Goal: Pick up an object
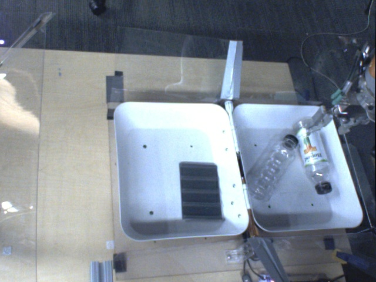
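A: Where is the gripper (325, 111) to be found?

B: It is seen at the far right corner of the right bin (352, 213), low over the rim. Whether anything is held cannot be told; its tip is too blurred to be read.

A: And what is there to be picked?

B: Two bottles are lying in the right bin. A labelled bottle (311, 154) with an orange mark lies just below the gripper, its clear end close to the tip, its dark cap toward the near right wall. Contact between the two cannot be made out. A clear ribbed bottle (272, 168) lies beside it, toward the bin's middle, with its dark cap up near the labelled one's upper end.

A: How are the long axes set?

B: The labelled bottle runs away from the gripper, down and slightly right. The clear one slants down and left. A V is formed, open toward the near wall.

A: Is room left?

B: The labelled bottle is crowded by the right wall; open floor is left round the clear one. In the left bin (126, 157) a dark ribbed block (200, 190) lies well apart.
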Controlling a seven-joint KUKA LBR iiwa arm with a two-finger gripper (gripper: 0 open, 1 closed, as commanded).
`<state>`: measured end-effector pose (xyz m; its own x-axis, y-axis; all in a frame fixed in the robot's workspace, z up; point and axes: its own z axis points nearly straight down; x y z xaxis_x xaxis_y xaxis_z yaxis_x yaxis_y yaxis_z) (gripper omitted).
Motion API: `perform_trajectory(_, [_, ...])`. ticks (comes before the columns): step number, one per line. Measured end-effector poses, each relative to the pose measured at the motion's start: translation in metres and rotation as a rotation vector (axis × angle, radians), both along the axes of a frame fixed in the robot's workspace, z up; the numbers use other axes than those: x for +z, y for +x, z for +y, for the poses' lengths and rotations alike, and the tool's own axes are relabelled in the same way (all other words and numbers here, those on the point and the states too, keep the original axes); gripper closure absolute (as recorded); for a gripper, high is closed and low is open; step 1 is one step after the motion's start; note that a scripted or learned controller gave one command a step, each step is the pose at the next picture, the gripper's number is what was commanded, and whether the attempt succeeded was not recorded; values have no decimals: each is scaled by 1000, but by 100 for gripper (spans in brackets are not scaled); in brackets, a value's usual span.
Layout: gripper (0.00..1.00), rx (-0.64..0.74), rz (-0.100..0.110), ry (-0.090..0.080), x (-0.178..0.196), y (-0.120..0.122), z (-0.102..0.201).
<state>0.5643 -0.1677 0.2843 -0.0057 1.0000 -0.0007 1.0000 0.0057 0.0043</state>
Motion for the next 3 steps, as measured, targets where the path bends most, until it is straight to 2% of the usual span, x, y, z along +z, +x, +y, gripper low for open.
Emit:
perform_trajectory(1, [0,86,2,0,-92,29,-4])
perform_trajectory(2, [0,72,-1,-1,-146,69,-37])
perform_trajectory(3, [0,140,-20,-13,-190,62,-41])
